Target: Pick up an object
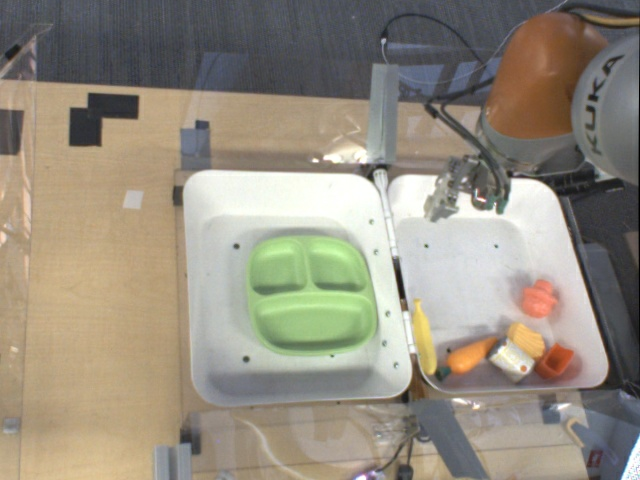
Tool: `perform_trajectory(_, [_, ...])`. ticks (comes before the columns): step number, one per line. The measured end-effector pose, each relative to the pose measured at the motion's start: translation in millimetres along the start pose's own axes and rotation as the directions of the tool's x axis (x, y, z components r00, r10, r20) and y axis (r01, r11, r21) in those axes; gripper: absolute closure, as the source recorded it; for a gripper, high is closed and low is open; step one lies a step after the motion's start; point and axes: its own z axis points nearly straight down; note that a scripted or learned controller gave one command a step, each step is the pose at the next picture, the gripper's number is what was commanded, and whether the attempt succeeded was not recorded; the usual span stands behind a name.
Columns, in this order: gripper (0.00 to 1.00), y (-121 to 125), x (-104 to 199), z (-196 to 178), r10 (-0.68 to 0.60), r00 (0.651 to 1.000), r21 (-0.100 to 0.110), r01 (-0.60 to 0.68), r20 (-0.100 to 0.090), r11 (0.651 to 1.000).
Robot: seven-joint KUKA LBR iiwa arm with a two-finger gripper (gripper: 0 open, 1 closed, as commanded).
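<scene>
While the gripper [466, 194] hangs over the right bin's [575, 248] far side, nothing sits between its fingers, which look spread. Toys, a carrot [470, 356] among them, cluster at the near edge.

the right bin [560, 218] lies mostly bare through its middle and far half, where the gripper [468, 196] hangs near the far left corner. its near edge is crowded: a banana [424, 338] along the left wall, then a carrot [470, 357], a corn piece [527, 339] and a red cup [556, 361]. a pink toy [540, 298] sits near the right wall. a green tray [312, 295] fills the left bin's [215, 268] centre.
</scene>
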Motion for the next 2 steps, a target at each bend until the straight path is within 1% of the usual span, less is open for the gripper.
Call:
perform_trajectory(1, [1.00, -7.9, -10.3, -27.9, 0.337, 0.942, 0.002, -0.337, 0.000, 0.942])
perform_trajectory(2, [1.00, 62.3, 24.6, -29.4, 0.403, 0.915, 0.003, -0.403, -0.004, 0.915])
